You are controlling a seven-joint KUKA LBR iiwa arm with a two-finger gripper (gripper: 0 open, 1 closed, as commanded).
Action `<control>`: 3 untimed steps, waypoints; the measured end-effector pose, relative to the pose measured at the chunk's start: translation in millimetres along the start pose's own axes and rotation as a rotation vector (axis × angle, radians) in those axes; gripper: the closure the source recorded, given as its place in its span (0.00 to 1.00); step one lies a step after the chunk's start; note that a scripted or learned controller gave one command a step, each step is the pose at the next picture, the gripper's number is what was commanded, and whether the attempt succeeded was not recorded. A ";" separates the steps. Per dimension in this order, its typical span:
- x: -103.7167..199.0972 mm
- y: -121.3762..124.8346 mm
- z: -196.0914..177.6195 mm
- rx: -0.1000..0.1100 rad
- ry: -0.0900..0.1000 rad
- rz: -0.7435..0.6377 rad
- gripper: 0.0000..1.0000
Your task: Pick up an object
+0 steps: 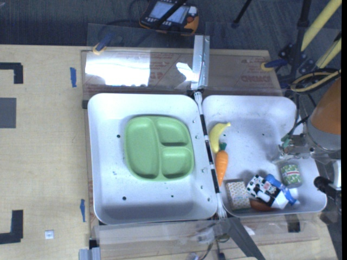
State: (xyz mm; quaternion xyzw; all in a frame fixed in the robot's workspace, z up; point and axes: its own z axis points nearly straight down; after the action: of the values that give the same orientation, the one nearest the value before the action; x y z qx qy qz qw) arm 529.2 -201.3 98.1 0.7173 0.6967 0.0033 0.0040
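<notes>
A: Two fingers, but I cannot tell if they are wide or narrow. The gripper point(291, 148) is small and blurred here, low over the right bin point(255, 112), near its right wall.

B: Does it hold something?

A: I see nothing between them. A green can with a patterned label point(290, 174) stands just below the gripper, very near it; whether they touch I cannot say.

B: And the other things to pick?

A: All are in the right bin. A black and white patterned object point(259, 187) lies left of the can, with a blue and white piece point(283, 196) beside it and something dark red point(261, 205) under them, at the front wall. A small speckled block point(237, 193) is further left. A toy carrot point(221, 167) lies along the left wall, and a toy banana point(217, 135) is just behind it, touching or almost touching.

B: What is farther out?

A: The arm point(328, 118), grey with an orange band, comes in from the right edge. The left bin point(103, 145) holds a green divided plate point(159, 147) in its middle. Both bins sit on a wooden tabletop point(38, 145).
</notes>
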 end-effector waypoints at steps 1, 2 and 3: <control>36.3 -29.1 9.4 0.001 -0.002 -0.073 1.00; 154.7 -15.1 -98.8 0.010 0.002 -0.080 1.00; 70.7 -39.9 -72.8 0.012 0.001 0.043 1.00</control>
State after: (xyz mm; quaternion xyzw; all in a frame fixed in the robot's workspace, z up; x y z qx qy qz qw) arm 490.7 -129.4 170.4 0.7323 0.6810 -0.0003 -0.0009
